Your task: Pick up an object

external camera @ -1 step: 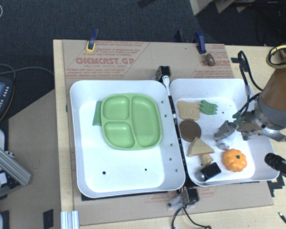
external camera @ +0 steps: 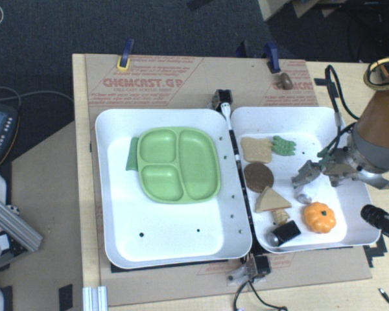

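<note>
My gripper (external camera: 306, 181) hangs over the right bin (external camera: 324, 118), jaw state indeterminate. Nearest candidate, the orange pumpkin (external camera: 319, 217), lies just below it toward the bin's near edge.

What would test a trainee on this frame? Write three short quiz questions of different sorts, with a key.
1. True or false: the green divided plate lies in the right bin.
2. Multiple choice: which thing lies nearest the gripper? A) the orange pumpkin B) the green divided plate C) the black block
3. Fill in: the brown disc lies between the tan square piece and the tan ____ piece.

Key: 1 false, it lies in the left bin. 2 A. 3 triangular.
</note>
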